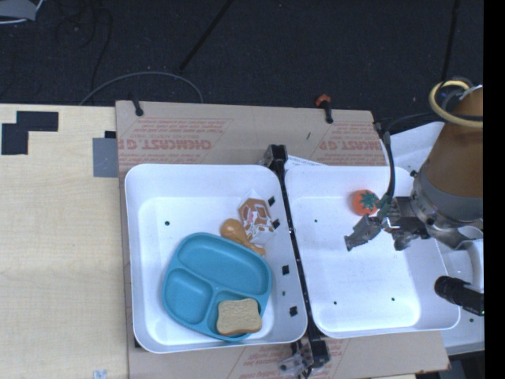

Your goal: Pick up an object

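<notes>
Likely light and stiff: the orange toy (364,202) sits far in the right bin (371,306) (smooth, rounded, may slip). Tool (364,234) hangs just nearer, open, gripping nothing; pinch across its middle.

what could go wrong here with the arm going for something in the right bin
1. The orange toy sits near the right bin's far wall, up and to the left of the claw; closing where it hangs now would probably catch nothing.
2. A sideways approach might nudge the rounded toy so it rolls off.
3. A cable hangs right by the toy and could snag or brush it.
</notes>
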